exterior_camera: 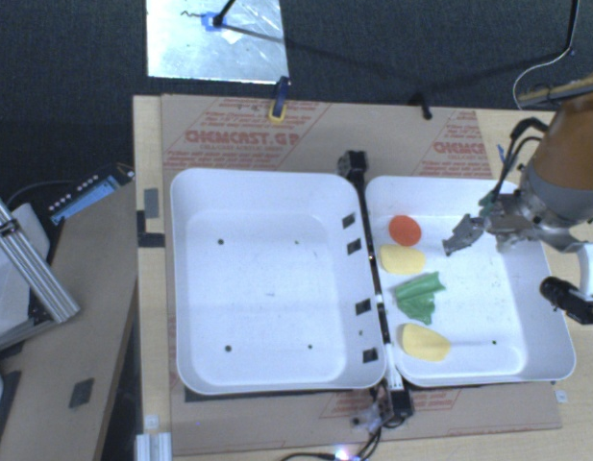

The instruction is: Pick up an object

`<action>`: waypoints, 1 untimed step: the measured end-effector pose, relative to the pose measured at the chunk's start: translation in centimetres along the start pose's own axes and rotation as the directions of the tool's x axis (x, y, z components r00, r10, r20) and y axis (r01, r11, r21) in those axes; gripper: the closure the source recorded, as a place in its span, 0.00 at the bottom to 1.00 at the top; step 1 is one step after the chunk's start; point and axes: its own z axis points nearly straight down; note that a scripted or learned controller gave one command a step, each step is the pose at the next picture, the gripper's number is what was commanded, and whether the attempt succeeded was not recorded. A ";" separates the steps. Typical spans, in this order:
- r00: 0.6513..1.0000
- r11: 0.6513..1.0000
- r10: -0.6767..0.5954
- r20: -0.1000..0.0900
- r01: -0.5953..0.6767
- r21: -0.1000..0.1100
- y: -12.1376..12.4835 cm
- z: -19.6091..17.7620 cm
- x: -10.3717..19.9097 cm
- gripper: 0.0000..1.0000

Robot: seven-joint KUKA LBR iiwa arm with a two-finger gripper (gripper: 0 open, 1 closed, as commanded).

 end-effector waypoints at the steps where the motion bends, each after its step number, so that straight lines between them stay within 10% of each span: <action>1: 1.000 1.000 -0.005 -0.004 0.005 0.010 0.7 12.2 4.5 0.00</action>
